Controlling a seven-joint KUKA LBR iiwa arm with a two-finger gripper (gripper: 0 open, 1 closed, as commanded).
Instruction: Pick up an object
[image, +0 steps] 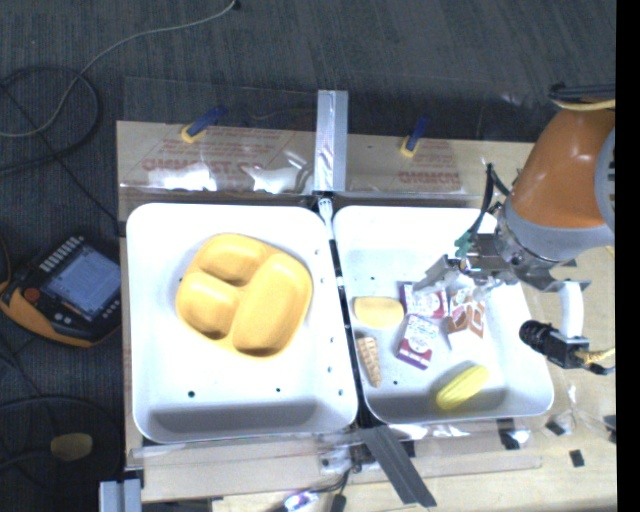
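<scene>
The right bin (520, 400) holds several small items. A pale yellow round piece (378, 312) lies at its left. Below it sits a ridged tan biscuit (369, 360). A maroon packet (417, 341) rests mid-bin, and red-and-white packets (466, 316) lie to its right. A yellow lemon-like piece (461, 385) sits near the front wall. My gripper (468, 272) hangs low over the red-and-white packets, under the grey and orange arm (568, 190). It hides part of the packets.
The left bin (160, 400) holds one large yellow bread-shaped object (243, 292). A metal divider (331, 140) stands behind the two bins. A handheld controller (70, 290) lies on the floor at the left. Cables run across the dark floor.
</scene>
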